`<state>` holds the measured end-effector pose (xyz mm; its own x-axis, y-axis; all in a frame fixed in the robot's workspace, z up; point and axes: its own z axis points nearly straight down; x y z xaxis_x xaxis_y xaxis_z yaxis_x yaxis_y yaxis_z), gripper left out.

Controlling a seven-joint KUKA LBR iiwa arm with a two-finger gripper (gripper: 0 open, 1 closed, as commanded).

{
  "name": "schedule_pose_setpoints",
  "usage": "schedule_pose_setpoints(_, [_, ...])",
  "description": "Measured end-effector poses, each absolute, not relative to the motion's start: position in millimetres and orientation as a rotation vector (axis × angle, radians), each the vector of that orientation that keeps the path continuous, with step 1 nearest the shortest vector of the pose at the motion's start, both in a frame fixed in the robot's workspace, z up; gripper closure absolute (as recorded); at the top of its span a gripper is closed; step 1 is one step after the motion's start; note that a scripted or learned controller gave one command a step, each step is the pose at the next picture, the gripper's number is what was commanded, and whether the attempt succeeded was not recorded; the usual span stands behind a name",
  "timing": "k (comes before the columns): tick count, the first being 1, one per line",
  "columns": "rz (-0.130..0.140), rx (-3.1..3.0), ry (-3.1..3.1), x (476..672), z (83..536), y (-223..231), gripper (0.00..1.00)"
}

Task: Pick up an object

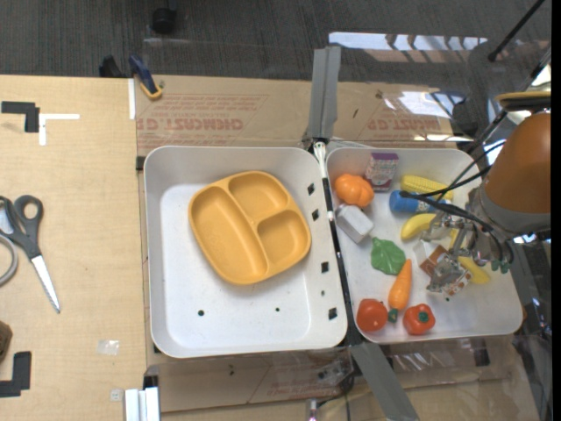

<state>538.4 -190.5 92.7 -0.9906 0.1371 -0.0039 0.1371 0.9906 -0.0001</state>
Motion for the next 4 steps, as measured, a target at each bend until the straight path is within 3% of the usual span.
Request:
schedule_pose_setpoints(1, [-0.002, -0.011, 3.135, 583.1, 94.2, -160.0, 0.00])
schedule_pose_setpoints(2, [-0.002, 0.009, 3.135, 510.6, 93.3, -126.2, 0.00])
schedule_pose_setpoints(3, [-0.003, 0.000, 3.126, 482.5, 95.8, -101.4, 0.00])
schedule_pose_setpoints(4, [0.000, 0.022, 3.138, 486.6, 92.2, -92.6, 0.00])
